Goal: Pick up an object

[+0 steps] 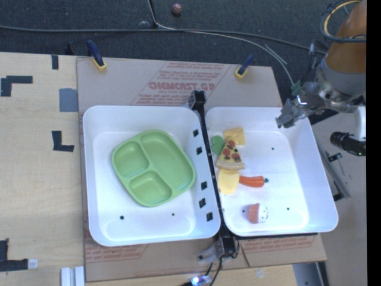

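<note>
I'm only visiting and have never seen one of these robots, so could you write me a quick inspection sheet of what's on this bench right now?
Surface: two white bins side by side, left bin and right bin, on brown cardboard.
Job's things: in the right bin, a pizza slice toy, yellow piece, orange carrot, small pink-and-white toy.
Clutter: green divided tray in the left bin.
End effector: over the right bin's far right corner, nothing seen in it.
Cables: black cable behind the bins.
Surroundings: two clamps on the cardboard's far edge.
</note>
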### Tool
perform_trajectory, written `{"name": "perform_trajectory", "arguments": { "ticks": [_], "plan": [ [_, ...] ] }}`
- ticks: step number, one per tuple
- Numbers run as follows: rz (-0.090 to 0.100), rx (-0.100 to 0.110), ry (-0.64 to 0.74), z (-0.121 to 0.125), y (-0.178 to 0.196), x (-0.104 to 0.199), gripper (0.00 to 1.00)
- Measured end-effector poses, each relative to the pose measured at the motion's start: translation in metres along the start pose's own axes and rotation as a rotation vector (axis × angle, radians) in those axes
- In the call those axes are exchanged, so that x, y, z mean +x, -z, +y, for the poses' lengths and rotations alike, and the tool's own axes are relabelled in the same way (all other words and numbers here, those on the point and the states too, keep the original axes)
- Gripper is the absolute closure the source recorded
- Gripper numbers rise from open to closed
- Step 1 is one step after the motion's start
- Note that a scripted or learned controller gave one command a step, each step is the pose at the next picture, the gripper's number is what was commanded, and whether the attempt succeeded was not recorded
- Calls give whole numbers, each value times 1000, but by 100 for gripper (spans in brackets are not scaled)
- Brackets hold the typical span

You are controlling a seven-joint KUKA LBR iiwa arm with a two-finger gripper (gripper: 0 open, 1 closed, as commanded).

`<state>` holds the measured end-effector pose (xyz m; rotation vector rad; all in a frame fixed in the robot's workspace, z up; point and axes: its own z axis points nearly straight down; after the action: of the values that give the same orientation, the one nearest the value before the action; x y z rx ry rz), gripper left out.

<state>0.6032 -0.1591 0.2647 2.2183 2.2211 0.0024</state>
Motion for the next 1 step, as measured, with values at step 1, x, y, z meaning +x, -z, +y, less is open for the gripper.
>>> {"name": "perform_trajectory", "arguments": {
  "ticks": [1],
  "plan": [
    [1, 4, 3, -6, -8, 45, 100]
  ]
}}
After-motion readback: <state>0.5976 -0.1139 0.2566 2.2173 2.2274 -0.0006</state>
